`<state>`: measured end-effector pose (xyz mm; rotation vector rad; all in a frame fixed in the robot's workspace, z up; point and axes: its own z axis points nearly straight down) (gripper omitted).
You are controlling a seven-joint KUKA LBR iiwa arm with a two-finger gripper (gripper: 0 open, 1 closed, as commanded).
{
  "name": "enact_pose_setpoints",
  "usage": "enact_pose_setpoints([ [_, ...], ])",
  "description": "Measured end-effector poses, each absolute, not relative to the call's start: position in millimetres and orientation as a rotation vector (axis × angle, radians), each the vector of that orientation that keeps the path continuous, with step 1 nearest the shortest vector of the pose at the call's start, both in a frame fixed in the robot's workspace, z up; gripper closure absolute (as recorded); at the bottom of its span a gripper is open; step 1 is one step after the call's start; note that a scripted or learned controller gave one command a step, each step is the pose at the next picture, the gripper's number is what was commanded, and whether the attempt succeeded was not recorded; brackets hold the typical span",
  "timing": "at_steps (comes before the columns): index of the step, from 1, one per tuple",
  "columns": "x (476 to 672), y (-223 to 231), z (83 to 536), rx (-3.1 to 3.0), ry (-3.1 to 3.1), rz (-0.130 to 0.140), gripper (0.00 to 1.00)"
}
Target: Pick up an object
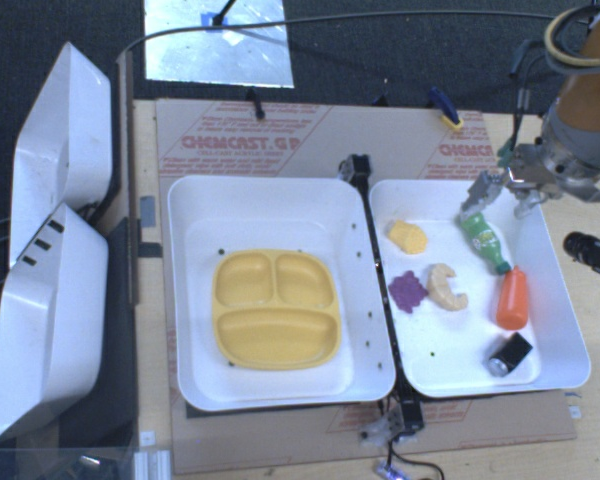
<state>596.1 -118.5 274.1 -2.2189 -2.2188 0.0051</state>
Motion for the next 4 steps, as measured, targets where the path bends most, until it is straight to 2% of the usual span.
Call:
enact_pose_setpoints([
  [1, 597.0, -118, 277, -2.222, -2.223, -0.001, 0.0],
  [3, 606.7, -121, 186, -2.22, -2.22, 0.003, 0.0],
  [4, 611.2, -120, 125, -2.219, -2.219, 0.004, 0.0],
])
